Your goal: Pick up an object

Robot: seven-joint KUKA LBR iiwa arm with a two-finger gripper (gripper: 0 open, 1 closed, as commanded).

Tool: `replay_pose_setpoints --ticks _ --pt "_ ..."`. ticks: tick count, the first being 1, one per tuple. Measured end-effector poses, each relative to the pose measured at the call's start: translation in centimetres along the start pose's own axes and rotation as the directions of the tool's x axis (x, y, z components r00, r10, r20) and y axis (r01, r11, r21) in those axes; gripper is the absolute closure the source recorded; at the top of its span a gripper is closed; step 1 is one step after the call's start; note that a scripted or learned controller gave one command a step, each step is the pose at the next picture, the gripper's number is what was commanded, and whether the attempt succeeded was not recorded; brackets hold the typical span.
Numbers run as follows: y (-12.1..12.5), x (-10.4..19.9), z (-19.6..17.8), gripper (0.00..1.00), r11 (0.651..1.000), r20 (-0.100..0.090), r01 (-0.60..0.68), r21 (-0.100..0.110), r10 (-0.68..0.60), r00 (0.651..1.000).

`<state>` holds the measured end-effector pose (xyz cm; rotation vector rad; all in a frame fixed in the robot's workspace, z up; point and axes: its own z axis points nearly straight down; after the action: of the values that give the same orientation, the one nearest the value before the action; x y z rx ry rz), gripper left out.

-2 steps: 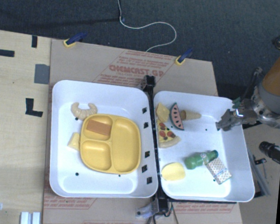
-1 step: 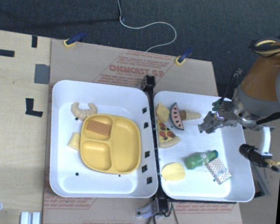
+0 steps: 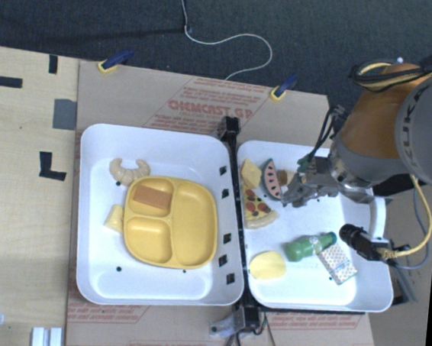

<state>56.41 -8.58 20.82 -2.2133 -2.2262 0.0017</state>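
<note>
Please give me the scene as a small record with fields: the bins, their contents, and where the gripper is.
left bin: yellow divided plate, croissant, cheese wedge
right bin: watermelon slice, pizza slice, green bottle, yellow lemon, patterned packet
gripper: low over the right bin, beside the watermelon slice

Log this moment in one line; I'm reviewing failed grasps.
gripper low in right bin | beside watermelon slice | nothing seen held | yellow tray in left bin

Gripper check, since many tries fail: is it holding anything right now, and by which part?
Cannot be told. The gripper sits low in the right bin, beside the watermelon slice, and no object shows between its fingers.
</note>
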Motion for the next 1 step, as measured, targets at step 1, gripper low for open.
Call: replay_pose_setpoints --ticks 1 --pt "-1.98 5.48 -0.73 1.00 1.000 -0.001 0.000 0.001 0.000 1.000"
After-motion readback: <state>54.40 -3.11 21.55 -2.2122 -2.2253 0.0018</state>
